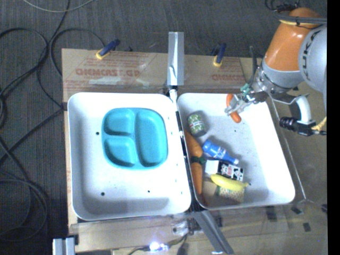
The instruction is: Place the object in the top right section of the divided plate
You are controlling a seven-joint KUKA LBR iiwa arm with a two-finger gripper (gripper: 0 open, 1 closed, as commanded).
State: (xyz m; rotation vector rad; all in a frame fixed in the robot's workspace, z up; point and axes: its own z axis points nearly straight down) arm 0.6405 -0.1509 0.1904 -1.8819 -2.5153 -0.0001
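The end effector (237,108) hangs over the right bin's (265,158) far corner, clamped on a small orange-red object (234,115). Best carry it high across the bin divider, then lower over the turquoise divided plate's (135,137) top-right section before releasing.
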